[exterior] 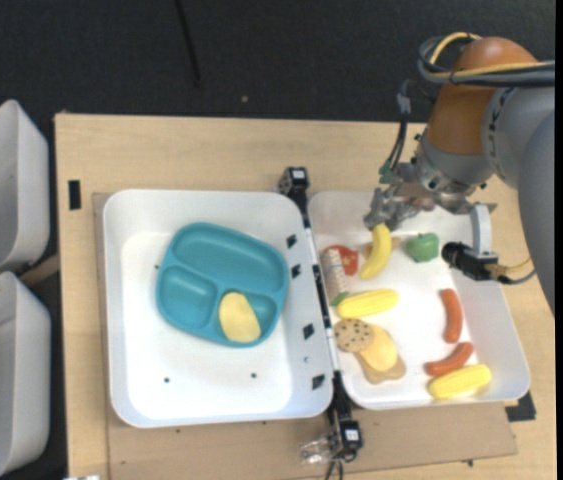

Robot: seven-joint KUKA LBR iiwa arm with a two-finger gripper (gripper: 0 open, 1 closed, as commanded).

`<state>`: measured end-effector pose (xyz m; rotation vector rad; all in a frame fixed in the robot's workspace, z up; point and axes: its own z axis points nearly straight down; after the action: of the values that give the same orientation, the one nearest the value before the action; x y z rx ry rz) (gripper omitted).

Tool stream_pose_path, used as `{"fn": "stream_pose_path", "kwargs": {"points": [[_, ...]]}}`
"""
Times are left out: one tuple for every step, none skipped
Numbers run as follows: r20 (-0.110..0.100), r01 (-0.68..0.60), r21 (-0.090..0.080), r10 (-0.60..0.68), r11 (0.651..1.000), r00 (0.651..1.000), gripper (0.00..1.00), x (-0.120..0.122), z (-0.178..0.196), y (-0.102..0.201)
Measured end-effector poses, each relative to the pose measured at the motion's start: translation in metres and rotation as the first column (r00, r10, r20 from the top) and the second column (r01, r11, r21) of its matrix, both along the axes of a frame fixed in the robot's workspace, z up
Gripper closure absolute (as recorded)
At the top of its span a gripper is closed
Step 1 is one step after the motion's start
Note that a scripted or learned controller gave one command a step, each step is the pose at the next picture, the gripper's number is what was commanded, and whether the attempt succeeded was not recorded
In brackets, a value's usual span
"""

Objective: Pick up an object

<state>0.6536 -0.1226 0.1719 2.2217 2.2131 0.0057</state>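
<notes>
The claw [389,211], its finger spread impossible to tell, hovers right above one banana [378,252], with two sausages [451,314] and two corn cobs [366,303] below it.

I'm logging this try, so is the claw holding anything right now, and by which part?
Cannot be told. The claw sits right at the top tip of the banana in the right bin, but a grip on it isn't visible.
</notes>
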Motion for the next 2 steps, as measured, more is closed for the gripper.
{"fn": "stream_pose_path", "kwargs": {"points": [[0.001, -0.002, 0.000, 0.002, 1.000, 1.000, 1.00, -0.0009, 0.0649, -0.0030], [-0.005, -0.004, 0.001, 0.004, 1.000, 1.000, 1.00, -0.0003, 0.0691, -0.0037]]}}
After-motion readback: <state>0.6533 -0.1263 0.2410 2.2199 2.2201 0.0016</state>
